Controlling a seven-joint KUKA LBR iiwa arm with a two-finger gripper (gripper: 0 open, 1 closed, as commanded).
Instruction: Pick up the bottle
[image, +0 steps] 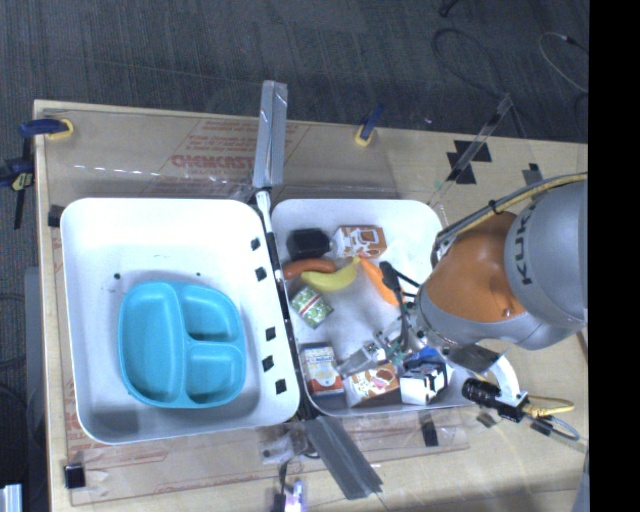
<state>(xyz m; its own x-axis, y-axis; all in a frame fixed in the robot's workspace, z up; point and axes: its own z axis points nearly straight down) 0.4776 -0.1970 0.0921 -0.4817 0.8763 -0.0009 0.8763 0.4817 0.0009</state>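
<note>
From my remote station, the arm reaches in from the right over the right bin, its claw low among clutter at the bin's near right; I cannot tell how the claw is set. I cannot pick out the bottle with certainty among the items there. A banana lies near the bin's far left beside a carrot. The left bin holds a blue divided tray.
</note>
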